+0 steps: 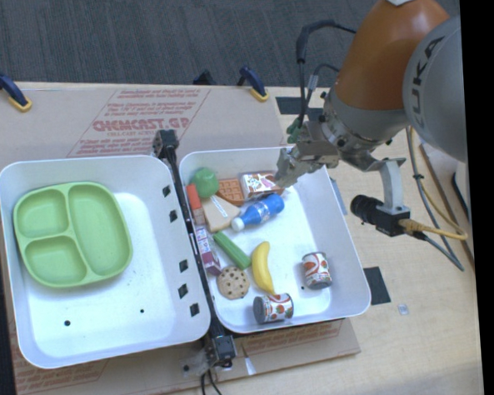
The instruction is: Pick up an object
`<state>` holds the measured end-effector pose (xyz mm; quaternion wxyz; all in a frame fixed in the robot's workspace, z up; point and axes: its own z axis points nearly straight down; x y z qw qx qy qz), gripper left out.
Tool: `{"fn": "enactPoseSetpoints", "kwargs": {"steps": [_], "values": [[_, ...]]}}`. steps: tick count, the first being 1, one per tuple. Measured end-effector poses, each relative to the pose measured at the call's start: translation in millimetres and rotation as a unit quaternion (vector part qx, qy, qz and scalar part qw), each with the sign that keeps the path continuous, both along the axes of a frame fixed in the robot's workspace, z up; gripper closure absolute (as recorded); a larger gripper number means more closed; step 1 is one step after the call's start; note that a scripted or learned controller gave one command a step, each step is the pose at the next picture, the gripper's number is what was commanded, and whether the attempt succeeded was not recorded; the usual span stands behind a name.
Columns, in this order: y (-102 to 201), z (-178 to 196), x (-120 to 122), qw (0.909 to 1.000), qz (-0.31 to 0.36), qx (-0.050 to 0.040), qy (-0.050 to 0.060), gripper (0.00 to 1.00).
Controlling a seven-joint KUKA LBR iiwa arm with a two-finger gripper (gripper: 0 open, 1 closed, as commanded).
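My gripper [284, 172] hangs over the far edge of the right bin [336, 229], just right of a small printed snack packet [258, 183] and above a blue bottle [260, 211] lying on its side. Nothing shows held in it. In the same bin lie a waffle-like cracker [230, 189], a green rounded toy [203, 182], a beige block [218, 213], a green stick [231, 249], a banana [261, 267], a cookie [232, 283] and two red-and-white cans [316, 270] [273, 308].
The left bin [113, 326] holds a light green divided plate [72, 234]. A black divider with clips [182, 230] runs between the bins. A thin dark bar [206, 249] lies along the right bin's left wall. Cardboard [142, 115] lies behind the bins.
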<state>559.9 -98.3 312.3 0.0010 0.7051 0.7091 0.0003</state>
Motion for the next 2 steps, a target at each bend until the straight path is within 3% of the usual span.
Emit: {"fn": "enactPoseSetpoints", "kwargs": {"steps": [1,2], "values": [[-0.3,-27.4,-61.3,1.0000,0.000,0.0003,0.002,1.00],[30.2,-60.8,-83.5,1.0000,0.001,0.0004,0.002,1.00]]}}
